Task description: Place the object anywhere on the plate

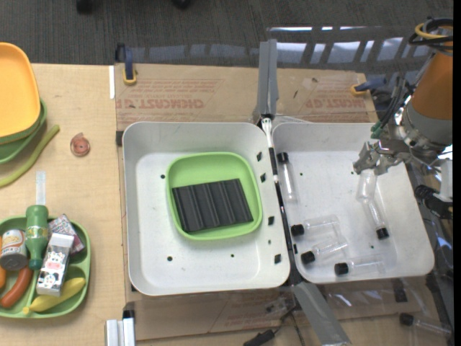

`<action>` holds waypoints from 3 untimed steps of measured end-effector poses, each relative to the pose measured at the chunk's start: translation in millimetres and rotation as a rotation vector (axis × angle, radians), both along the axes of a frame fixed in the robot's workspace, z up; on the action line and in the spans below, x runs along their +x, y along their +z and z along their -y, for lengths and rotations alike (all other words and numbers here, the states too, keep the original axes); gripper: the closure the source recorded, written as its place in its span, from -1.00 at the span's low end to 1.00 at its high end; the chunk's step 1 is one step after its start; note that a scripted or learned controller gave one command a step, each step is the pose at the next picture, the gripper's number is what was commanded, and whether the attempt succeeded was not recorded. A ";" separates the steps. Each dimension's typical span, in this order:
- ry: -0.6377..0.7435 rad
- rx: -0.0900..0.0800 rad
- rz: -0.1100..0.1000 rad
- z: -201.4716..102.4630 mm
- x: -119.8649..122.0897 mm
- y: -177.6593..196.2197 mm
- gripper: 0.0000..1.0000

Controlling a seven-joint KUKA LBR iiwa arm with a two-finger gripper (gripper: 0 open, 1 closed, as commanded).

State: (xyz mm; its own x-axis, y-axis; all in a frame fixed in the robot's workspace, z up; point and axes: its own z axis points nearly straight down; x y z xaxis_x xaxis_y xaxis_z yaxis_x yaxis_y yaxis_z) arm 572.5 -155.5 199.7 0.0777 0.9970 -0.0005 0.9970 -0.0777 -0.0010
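the left bin (pixel 137 215) holds a green plate (pixel 215 166) with a dark ribbed mat (pixel 213 205) lying on it. the right bin (pixel 403 265) holds clear vials with black caps: one (pixel 284 175) along its left wall, several (pixel 324 240) near the front, one (pixel 374 211) toward the right. my arm (pixel 436 92) reaches in from the right, and my claw (pixel 374 161) hangs over the right bin's back part, just above that right vial's upper end. whether it's clenched or released, i can't tell.
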 end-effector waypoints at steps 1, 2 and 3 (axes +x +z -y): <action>0.000 0.000 0.000 0.0 0.0 0.1 -1.00; -0.156 -0.001 -0.001 31.7 -13.9 -0.1 -1.00; -0.226 0.000 -0.003 37.7 -40.3 17.0 -1.00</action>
State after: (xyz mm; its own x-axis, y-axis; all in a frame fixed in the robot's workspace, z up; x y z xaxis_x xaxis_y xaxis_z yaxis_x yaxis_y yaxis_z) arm 532.2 -193.2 216.7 0.2990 0.9542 -0.0010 0.9542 -0.2990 -0.0034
